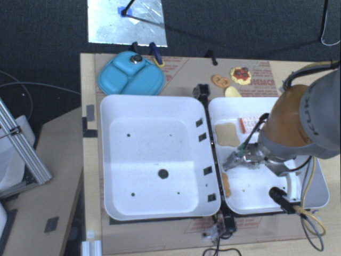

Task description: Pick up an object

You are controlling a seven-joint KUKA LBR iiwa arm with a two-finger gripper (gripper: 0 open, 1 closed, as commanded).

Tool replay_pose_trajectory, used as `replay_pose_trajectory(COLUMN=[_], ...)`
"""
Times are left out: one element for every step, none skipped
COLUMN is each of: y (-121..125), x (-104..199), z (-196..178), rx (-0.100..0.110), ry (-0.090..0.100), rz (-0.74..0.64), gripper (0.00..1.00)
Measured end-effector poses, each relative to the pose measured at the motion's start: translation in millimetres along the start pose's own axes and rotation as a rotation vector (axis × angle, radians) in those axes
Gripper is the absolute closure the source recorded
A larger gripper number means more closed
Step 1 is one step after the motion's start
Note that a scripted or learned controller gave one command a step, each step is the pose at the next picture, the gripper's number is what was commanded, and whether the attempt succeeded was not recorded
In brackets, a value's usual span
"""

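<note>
In the right bin [319, 193], gripper [230, 163] near its left wall; jaw state unclear.

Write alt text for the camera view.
A grey arm's gripper hangs low in the right bin, near a tan slice, a red card and an orange piece. A blue tray lies behind the left bin.

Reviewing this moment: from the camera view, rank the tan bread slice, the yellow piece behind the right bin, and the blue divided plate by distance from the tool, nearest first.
Measured from the tool in the right bin:
1. Tan bread slice, in the right bin just behind the tool.
2. Yellow piece, on the bench past the right bin's far rim.
3. Blue divided plate, behind the left bin, far to the view's left.
</note>
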State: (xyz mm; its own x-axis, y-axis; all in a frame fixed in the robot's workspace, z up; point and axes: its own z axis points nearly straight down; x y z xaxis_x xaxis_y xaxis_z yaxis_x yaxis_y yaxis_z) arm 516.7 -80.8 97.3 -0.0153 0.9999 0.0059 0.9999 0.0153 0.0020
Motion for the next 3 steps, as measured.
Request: replay_pose_trajectory(y=[-0.4, -28.9, -27.9], x=[-8.9, 61.2, 122.8], z=[-10.4, -90.8, -86.3], rx=[-0.002, -0.004, 0.0], ry=[-0.006, -0.003, -0.004], rz=[0.013, 0.006, 0.005], gripper=[1.0, 1.0, 1.0])
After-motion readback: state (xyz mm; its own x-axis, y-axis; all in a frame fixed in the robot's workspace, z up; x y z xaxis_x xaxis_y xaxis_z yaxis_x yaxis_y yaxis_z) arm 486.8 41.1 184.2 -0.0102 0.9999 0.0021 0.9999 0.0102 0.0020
